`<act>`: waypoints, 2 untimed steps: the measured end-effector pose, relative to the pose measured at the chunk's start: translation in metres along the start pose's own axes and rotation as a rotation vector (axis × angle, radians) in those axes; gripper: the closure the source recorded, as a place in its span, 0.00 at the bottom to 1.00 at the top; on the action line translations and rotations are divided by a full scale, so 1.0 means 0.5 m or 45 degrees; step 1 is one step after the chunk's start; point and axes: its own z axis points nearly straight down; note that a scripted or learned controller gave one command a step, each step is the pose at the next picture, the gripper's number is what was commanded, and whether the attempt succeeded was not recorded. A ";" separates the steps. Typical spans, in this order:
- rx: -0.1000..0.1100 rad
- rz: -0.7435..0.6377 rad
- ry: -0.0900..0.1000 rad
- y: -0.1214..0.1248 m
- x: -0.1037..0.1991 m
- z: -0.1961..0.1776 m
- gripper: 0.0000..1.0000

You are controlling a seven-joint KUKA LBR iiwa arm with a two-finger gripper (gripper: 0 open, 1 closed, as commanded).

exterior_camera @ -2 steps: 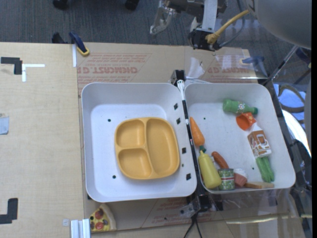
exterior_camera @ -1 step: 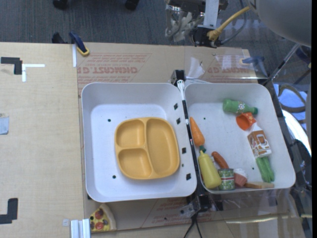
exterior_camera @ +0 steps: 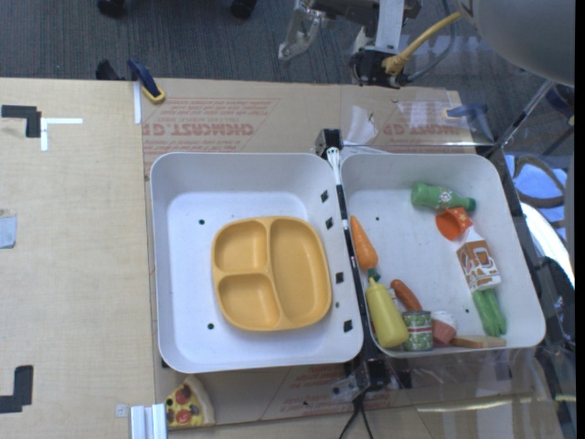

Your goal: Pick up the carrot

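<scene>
Orange carrot (exterior_camera: pixel 363 243) lies at left edge of the right bin (exterior_camera: pixel 498 183), centre-right of frame, just above a yellow mustard bottle (exterior_camera: pixel 385 314). Gripper (exterior_camera: pixel 334 33) hangs at top centre, well above both bins & apart from carrot, fingers spread w/ nothing between. Left bin (exterior_camera: pixel 174 190) holds a yellow divided plate (exterior_camera: pixel 271 273).
</scene>
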 end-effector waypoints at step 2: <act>0.002 -0.002 -0.005 0.002 0.000 -0.013 0.00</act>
